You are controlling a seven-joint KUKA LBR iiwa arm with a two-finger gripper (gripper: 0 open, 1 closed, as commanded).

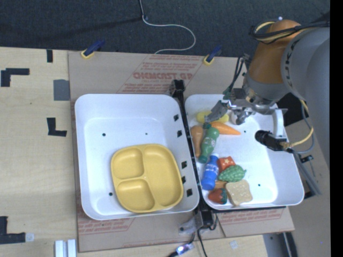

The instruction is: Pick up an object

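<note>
Hand: the hand (231,113) hangs low over the far left part of the right bin (278,189), fingers pointing down toward the toy pile; whether they are spread or closed I cannot tell, and nothing is visibly held between them
Directly beneath: an orange carrot (226,128) and a small yellow piece (203,116) lie just under and beside the fingertips; contact cannot be made out
Pile along the left wall: a green bottle (208,142) and a brownish piece (196,135) near the divider; nearer the camera a blue bottle (210,172), a red piece (225,161), a green leafy toy (231,173), a slice of toast (239,191) and a small red item (217,196)
Left bin: the left bin (96,122) carries a yellow divided plate (146,177) at its near side
Table: both bins sit on cardboard (155,71) on the table (32,143)
Progress: judged early; the hand appears placed over candidates, every object looks to be resting in the bin, none raised
Left to do: as I judge it, closing on one item, most likely the carrot or yellow piece, then lifting it clear; crowding there could spoil the grip
</note>
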